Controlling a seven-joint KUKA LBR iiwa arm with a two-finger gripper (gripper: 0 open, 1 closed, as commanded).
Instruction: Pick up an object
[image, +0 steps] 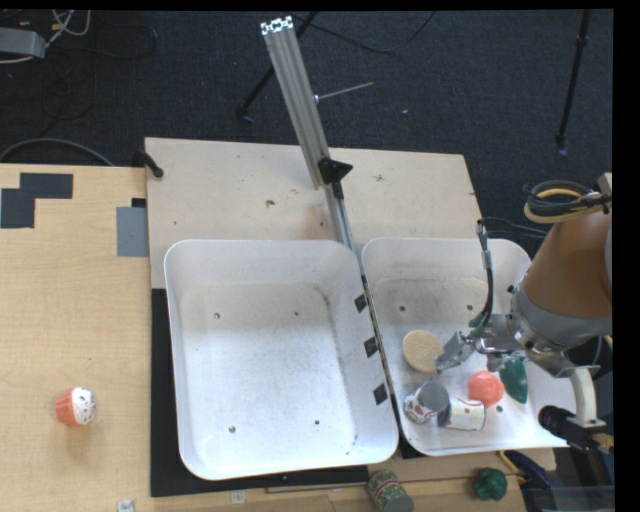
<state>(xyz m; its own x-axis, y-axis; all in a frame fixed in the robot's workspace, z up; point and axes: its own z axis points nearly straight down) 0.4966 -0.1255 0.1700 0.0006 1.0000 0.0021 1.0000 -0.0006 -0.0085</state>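
The right bin (440, 262) holds several small objects near its front. A tan round disc (421, 349) lies left of centre. A red ball (486, 387) sits beside a dark green piece (514, 379). A grey and white object (431, 401) and a white cylinder (465, 413) lie along the front wall. My gripper (470, 352) hangs low over the bin, just right of the tan disc and just above the red ball. I see nothing held in it.
The left bin (200, 270) adjoins the right one along a shared rim with black clips (368, 346). A slanted aluminium bar (305, 110) rises behind the bins. A red and white toy (75, 407) lies on the wooden bench at far left. Two green items (489, 484) sit in front of the bins.
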